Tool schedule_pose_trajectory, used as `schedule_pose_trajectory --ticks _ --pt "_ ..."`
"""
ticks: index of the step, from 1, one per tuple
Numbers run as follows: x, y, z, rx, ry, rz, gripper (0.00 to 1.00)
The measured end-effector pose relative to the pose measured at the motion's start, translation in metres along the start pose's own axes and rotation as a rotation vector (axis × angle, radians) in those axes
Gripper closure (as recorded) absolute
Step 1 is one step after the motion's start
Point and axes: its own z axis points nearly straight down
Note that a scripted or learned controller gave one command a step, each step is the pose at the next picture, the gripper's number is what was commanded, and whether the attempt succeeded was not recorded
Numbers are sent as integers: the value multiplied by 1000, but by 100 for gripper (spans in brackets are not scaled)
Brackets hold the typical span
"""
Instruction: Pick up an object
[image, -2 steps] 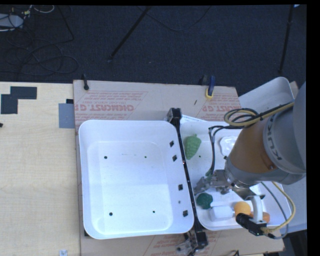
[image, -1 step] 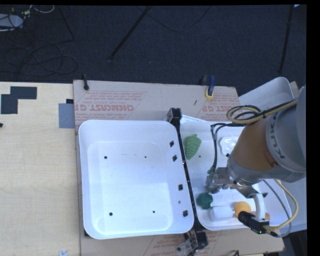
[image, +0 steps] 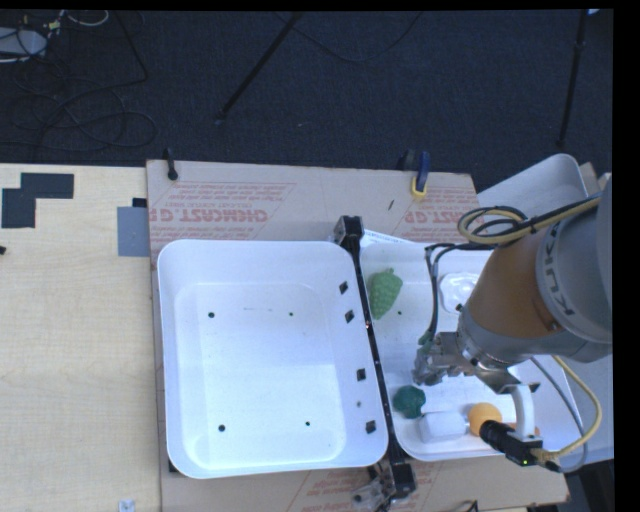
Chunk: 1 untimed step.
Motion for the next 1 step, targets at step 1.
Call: schedule_pose_trajectory --ticks 1 --pt "-1 0 -9 2 0 2 100"
